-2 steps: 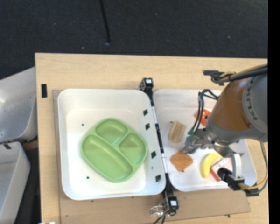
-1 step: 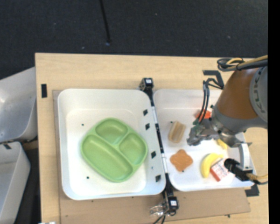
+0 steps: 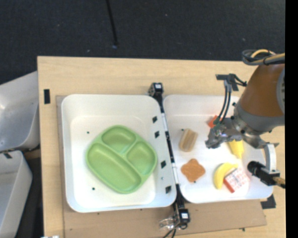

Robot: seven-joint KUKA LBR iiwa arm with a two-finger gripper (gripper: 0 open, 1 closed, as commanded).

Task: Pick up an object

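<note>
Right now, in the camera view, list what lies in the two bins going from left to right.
Green tray → tan block → orange cookie → gripper → banana → red and white box.

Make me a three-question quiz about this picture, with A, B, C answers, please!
1. Where is the green plate?
A. in the left bin
B. in the right bin
C. on the floor

2. How many sections does the green plate have?
A. one
B. three
C. six

3. How does the tan block sit?
A. under the plate
B. stacked on the banana
C. alone on the bin floor

Answers:
1 A, it lies in the left bin.
2 B, ridges split it into three sections.
3 C, white floor shows all around it, apart from the banana and the round orange cookie.
</note>
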